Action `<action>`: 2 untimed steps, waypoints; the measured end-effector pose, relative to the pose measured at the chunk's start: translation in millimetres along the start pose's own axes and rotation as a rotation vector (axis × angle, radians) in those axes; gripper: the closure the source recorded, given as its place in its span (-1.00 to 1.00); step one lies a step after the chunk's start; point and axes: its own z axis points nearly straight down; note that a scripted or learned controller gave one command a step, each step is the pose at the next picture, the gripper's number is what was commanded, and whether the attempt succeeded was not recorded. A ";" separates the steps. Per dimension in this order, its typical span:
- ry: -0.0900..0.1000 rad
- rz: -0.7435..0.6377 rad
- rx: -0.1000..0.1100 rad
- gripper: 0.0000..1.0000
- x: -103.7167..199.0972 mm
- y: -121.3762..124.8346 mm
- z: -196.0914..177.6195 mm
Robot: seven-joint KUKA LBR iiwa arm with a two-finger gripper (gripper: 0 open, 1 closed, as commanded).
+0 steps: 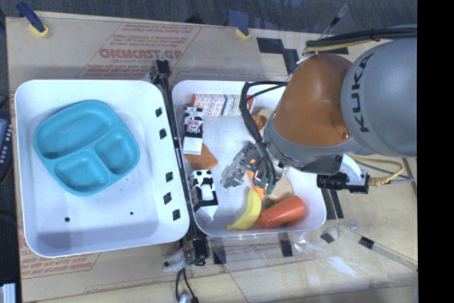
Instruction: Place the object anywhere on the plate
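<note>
Gripper (245, 168) sits low in the right bin (312, 213), its metal fingers pointing toward that bin's left half; whether they are spread or pressed together cannot be told from this slant, and nothing is clearly seen between them; the grey arm (379, 99) with its orange band (312, 103) covers much of the bin's upper right.

Just below the gripper lie a yellow banana (247, 213) and, touching it on the right, an orange-red carrot (285, 209); both rest near the bin's front wall; a small orange and green piece (259, 188) shows between the gripper and the banana, too hidden to name; a pale wedge (284, 186) lies just above the carrot, partly under the arm. To the left of the gripper, a brown triangular piece (206, 155) lies near the bin's left wall; a printed box (216, 105) lies along the back wall.

Left bin (85, 234) stands beside the right one, the two touching along a divider with black-and-white markers (194, 118); in it lies the blue plate (85, 145), three compartments, tilted a little, well apart from the gripper and bearing none of the objects; both bins rest on the cardboard-covered worktop (106, 46).
</note>
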 end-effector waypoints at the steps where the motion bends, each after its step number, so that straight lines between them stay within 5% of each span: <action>1: -0.004 0.004 -0.001 1.00 -31.1 -11.1 -35.3; 2: -0.005 0.116 0.000 1.00 -36.4 -60.2 -50.3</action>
